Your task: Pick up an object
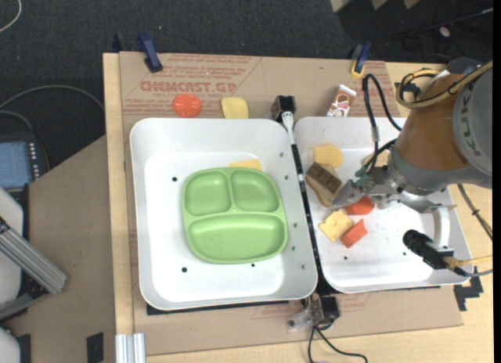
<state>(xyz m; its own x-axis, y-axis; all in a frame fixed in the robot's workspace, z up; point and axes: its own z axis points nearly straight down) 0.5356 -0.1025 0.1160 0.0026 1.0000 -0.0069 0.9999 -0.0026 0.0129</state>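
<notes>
My gripper [350, 194] hangs low over the middle of the right bin [391, 275], with the arm reaching in from the right. A small red piece [361, 207] lies right under its tip, partly covered by it. A brown block [321, 181] sits just to the left, touching or nearly touching the gripper. Below it lie a yellow wedge [335, 225] and an orange-red piece [354, 234] side by side. A yellow chunk [328, 155] rests near the bin's back left corner.
The left bin [156, 221] holds a green divided plate [233, 214] with a yellow piece [246, 164] behind it. On the board behind the bins lie an orange thing [186, 105], a yellow thing [234, 108], a black item [283, 106] and a small carton [342, 101].
</notes>
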